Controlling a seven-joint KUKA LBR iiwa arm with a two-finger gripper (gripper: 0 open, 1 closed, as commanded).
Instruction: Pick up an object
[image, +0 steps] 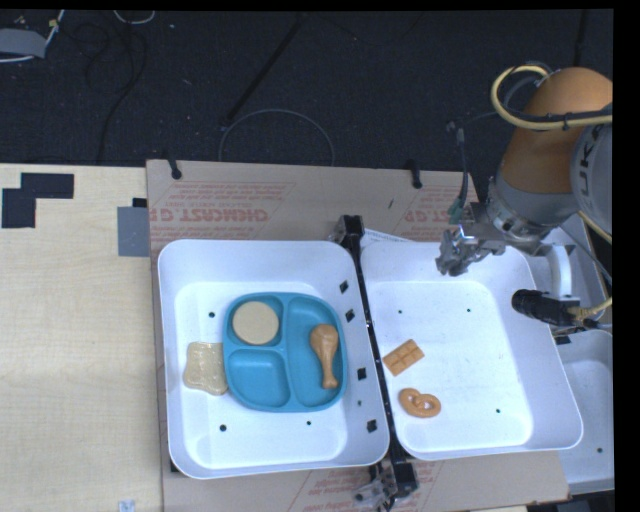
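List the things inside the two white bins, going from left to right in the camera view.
Pale bread slice → blue divided tray holding a round cracker and then a drumstick → brown waffle piece → pretzel → gripper above the right bin's far edge.

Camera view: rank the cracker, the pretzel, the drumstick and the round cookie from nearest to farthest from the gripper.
From the gripper, at the right bin's far edge:
1. Cracker, right bin, left part.
2. Pretzel, right bin, nearer the front.
3. Drumstick, left bin, blue tray's right compartment.
4. Round cookie, left bin, tray's far-left compartment.
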